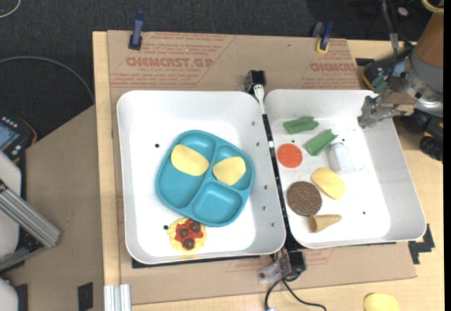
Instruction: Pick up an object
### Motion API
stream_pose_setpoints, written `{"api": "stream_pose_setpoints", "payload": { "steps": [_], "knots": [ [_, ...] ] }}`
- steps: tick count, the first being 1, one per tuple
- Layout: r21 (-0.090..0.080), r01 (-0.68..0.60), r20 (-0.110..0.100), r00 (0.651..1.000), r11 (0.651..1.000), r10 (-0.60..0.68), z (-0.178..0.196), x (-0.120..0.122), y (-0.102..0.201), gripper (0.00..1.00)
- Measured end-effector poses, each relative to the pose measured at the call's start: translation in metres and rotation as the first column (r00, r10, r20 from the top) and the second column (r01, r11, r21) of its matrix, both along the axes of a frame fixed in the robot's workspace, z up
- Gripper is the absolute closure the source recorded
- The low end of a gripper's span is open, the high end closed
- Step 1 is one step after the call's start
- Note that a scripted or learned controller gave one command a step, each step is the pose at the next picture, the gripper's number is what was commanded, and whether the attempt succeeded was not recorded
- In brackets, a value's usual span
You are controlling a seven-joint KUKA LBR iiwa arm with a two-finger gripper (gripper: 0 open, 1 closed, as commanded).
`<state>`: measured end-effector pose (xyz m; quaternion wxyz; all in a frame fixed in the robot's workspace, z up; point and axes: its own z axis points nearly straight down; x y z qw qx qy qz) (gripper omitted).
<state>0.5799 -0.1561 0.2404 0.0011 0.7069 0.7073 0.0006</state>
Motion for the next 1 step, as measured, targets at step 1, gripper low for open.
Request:
{"api": "stream_pose_setpoints", "payload": {
  "steps": [1],
  "knots": [
    [0.003,-0.002,-0.007,1.0,1.0,0.002,0.0321,-0.0653,0.0557,1.0]
  ]
}}
